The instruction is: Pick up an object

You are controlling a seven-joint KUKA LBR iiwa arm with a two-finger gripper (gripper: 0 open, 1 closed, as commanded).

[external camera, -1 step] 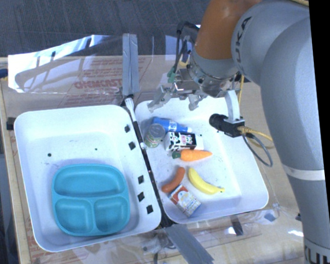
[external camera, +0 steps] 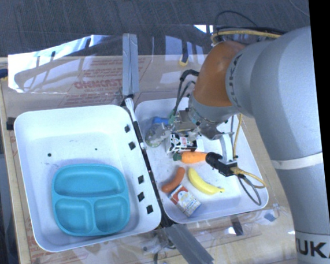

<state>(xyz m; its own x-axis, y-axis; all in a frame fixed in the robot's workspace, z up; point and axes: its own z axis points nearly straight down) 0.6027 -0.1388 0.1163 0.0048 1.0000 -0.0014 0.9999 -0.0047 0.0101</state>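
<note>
The right bin (external camera: pixel 252 198) holds a carrot (external camera: pixel 194 157), a yellow banana (external camera: pixel 201 182), a reddish sausage (external camera: pixel 172 180), a small printed packet (external camera: pixel 187 202) and a clear cup-like item (external camera: pixel 153 136) near a blue piece (external camera: pixel 159 122). My gripper (external camera: pixel 179 139) hangs low over the bin's upper middle, just above the carrot's leafy end. Nothing shows between its fingers.
The left bin (external camera: pixel 32 135) bears a teal divided tray (external camera: pixel 91 198) in its lower half. A ridge with black clips (external camera: pixel 138 160) separates the bins. The arm's grey body (external camera: pixel 277 88) covers the right bin's far right side. A black cable (external camera: pixel 248 184) loops over that bin's right edge.
</note>
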